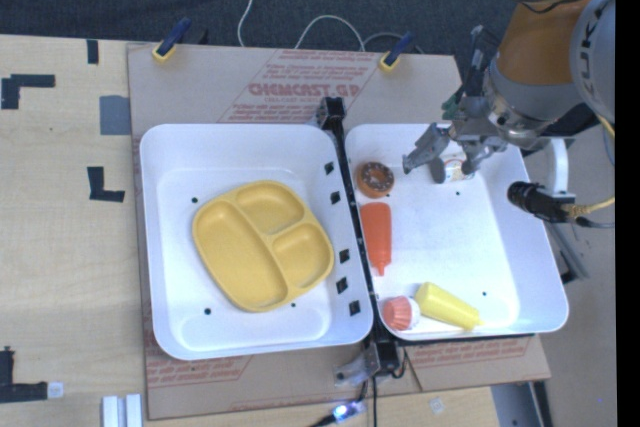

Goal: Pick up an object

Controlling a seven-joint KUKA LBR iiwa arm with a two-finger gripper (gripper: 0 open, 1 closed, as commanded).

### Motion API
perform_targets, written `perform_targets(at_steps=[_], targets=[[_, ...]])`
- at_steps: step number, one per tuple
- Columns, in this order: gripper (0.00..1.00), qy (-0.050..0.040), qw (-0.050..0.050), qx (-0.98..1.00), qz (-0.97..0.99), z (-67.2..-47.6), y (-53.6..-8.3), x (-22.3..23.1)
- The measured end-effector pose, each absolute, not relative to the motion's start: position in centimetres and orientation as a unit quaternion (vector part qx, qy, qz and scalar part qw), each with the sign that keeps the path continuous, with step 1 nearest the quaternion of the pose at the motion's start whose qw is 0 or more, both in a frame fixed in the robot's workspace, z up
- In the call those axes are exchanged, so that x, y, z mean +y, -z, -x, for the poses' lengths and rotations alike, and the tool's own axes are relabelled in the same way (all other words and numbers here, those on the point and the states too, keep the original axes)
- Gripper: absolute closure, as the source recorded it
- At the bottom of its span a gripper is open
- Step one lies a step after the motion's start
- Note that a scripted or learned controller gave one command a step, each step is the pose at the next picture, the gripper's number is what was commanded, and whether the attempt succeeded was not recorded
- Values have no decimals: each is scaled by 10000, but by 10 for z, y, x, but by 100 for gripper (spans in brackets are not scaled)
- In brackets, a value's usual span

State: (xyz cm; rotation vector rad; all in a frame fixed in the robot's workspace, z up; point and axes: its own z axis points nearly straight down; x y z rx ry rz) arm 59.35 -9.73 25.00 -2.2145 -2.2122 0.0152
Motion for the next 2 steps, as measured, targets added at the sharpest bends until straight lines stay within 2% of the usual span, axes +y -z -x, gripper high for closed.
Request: perform_targets(at_steps=[1,2], targets=[[0,-5,8,-7078,7065,-596,-258,-97],[0,-23,20,-7076,7066,-598,-194,-96]])
